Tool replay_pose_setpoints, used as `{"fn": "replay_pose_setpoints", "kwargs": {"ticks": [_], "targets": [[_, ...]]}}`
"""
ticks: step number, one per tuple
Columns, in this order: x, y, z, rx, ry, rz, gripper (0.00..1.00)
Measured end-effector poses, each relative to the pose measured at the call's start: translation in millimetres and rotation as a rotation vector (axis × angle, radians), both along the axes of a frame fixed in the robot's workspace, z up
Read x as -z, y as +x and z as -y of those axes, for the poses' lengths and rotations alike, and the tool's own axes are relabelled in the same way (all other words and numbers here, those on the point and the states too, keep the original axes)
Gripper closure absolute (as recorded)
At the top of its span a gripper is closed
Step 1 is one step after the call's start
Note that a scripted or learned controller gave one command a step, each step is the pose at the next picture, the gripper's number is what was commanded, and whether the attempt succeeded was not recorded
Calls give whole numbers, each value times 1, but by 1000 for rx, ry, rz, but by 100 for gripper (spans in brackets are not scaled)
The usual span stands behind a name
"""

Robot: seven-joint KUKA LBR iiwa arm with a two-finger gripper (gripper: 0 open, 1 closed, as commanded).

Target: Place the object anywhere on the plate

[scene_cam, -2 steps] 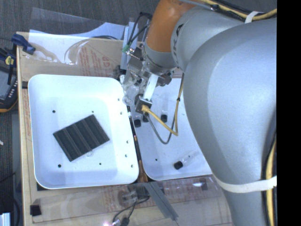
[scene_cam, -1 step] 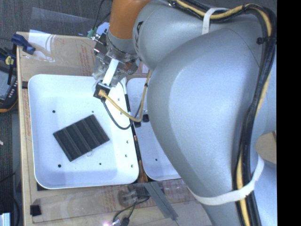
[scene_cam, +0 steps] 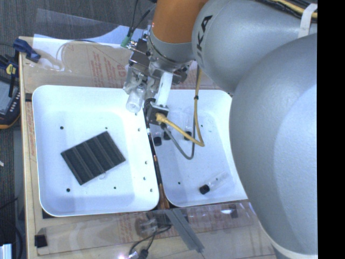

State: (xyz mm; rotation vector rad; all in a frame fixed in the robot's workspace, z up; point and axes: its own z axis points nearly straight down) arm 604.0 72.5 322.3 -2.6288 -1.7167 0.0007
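A dark grey ribbed plate point(scene_cam: 93, 156) lies flat in the left bin point(scene_cam: 43, 107), turned at a slant. A small clear tube with a black cap point(scene_cam: 209, 186) lies on the floor of the right bin point(scene_cam: 215, 104), near its front. My gripper point(scene_cam: 144, 102) hangs over the far part of the ridge between the two bins, well behind the plate and far from the tube. A pale translucent piece point(scene_cam: 133, 102) shows at its tip; whether that is a held thing or part of the gripper is unclear.
A yellow and a grey cable point(scene_cam: 183, 139) droop from the wrist into the right bin. A small black bit point(scene_cam: 157, 141) lies near that bin's left wall. The arm's grey bulk point(scene_cam: 269, 117) covers the right side. Tools lie at the far left edge point(scene_cam: 8, 99).
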Motion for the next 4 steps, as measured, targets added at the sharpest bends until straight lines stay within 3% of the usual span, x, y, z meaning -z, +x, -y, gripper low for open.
{"fn": "replay_pose_setpoints", "kwargs": {"ticks": [1,2,3,4], "targets": [[36,4,-148,-101,1,-2,100],[138,51,-146,-190,-1,-6,100],[1,20,-145,-489,0,2,100],[-48,-33,-111,-700,0,-3,100]]}}
